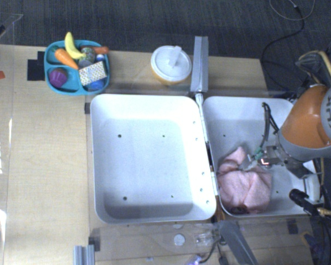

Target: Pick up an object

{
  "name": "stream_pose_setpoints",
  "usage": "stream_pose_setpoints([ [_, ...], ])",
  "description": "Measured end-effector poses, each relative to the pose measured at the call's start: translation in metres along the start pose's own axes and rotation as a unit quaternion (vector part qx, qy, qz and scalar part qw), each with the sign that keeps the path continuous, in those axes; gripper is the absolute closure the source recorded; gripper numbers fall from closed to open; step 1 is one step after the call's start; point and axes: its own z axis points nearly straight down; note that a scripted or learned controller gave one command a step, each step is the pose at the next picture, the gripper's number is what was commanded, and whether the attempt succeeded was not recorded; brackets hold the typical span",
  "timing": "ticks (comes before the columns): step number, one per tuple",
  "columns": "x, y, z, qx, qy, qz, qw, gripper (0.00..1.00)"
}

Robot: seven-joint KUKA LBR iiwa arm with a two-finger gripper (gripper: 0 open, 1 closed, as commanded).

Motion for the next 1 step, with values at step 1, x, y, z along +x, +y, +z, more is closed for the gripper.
stream_pose_setpoints([
  [1, 0.0385, 0.0284, -0.0001, -0.002, 0.001, -0.016, 0.9999, 0.00],
])
